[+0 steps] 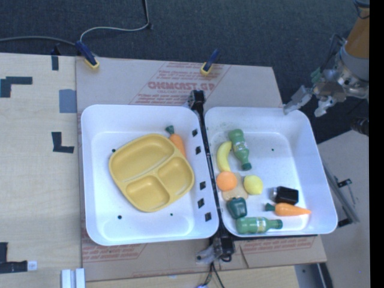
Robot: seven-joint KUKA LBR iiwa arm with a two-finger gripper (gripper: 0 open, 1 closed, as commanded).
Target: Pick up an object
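Hovering beyond the far right corner of the right-hand shallow white bin (pixel 321 155), my gripper (pixel 307 100) has its two fingers spread with nothing between them, so no pick has begun. Candidate objects lie untouched in that bin: a yellow plastic banana (pixel 223 156), an orange ball (pixel 227 181), a yellow lemon (pixel 253 185), two green bottles (pixel 239 148) (pixel 258 224), and an orange carrot (pixel 291 209). Everything remains: choosing one (the lemon looks clear of neighbours), descending, closing, lifting.
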